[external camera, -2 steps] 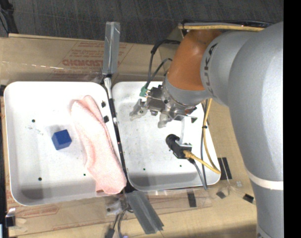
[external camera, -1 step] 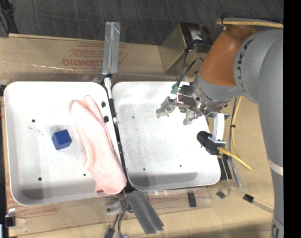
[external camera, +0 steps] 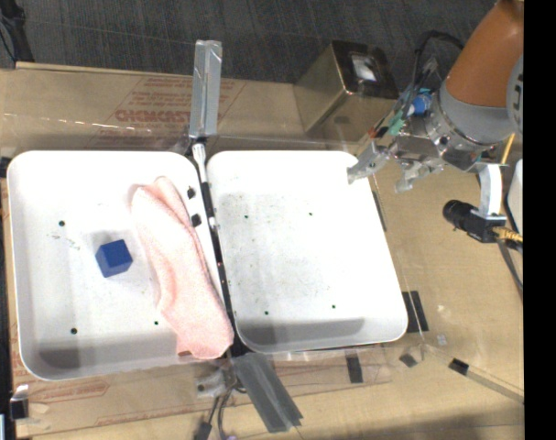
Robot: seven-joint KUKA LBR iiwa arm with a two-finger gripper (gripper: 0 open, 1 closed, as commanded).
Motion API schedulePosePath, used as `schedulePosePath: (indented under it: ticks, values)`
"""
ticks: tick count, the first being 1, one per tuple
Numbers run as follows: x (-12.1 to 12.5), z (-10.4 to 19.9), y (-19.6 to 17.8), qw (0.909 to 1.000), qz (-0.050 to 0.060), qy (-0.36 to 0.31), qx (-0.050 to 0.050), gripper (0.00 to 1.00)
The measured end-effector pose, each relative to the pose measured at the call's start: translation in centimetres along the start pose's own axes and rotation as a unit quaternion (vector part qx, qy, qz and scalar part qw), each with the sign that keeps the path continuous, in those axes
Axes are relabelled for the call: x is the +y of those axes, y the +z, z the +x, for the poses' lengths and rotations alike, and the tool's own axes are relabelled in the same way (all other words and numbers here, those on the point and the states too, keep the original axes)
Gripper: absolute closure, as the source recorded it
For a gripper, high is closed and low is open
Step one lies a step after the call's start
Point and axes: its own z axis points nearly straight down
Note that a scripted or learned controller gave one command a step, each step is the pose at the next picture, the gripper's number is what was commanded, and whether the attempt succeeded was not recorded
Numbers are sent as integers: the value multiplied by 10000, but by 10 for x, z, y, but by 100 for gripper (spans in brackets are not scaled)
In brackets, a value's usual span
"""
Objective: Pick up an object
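The left bin (external camera: 39, 246) holds a small blue cube (external camera: 114, 257), sitting flat on the white floor a little left of the bin's middle and apart from every wall. Just to the cube's right lies a pink cloth (external camera: 181, 269), rumpled into a long strip that runs from the upper middle of the bin down to its lower right corner, where its edge drapes against the divider (external camera: 210, 236) between the two bins. The cube and the cloth are near each other but not touching. The right bin (external camera: 305, 246) has only dark specks and a few small black dots on its floor. Above the bins, a flattened cardboard sheet (external camera: 122, 104) lies on the bench, with a tan box (external camera: 346, 85) standing behind the right bin. At the far right, the gripper (external camera: 383, 165) hangs beside the upper right corner of the right bin, its two fingers spread apart with nothing between them, well apart from the cube.
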Motion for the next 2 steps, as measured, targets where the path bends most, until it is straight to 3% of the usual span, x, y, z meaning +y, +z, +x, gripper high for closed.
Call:
schedulePosePath:
  ticks: [1,2]
  values:
    - [-27,-7,38,10000,11,-32,0,0]
    - [-26,-6,31,10000,51,-64,2,100]
